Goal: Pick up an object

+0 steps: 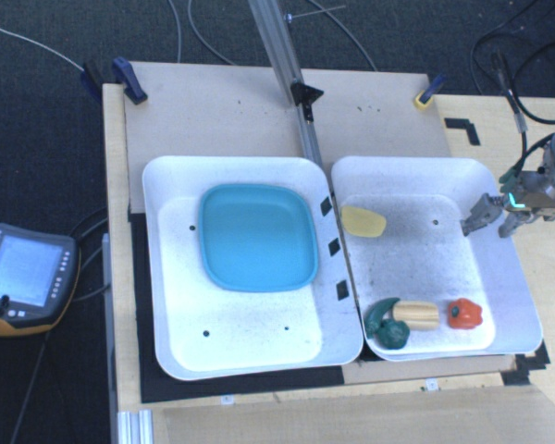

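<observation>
**Right bin: gripper at the far right rim, four loose items below and left of it**

- Tool: the grey two-finger gripper (492,218) sits at the right of the frame, over the right edge of the right-hand shallow white bin (416,169). Its fingers are spread apart with nothing between them.
- Candidates, lower right of the frame, in a row along the bin's lower wall: a small red pepper-shaped toy (463,314), a tan cylindrical block (416,315) and a dark green leafy toy (387,324). The tan block touches the green toy; the red one lies just beside the block.
- Nearest item, by my reading: the red toy, below and slightly left of the gripper. It is compact, with no clear long axis.
- The tan block's long axis runs left to right across the frame.
- Further item: a pale yellow flattened lump (363,221), upper left of the same bin, well apart from the gripper.
- Left-hand white bin (166,276): holds a blue square plastic plate (259,237).
</observation>
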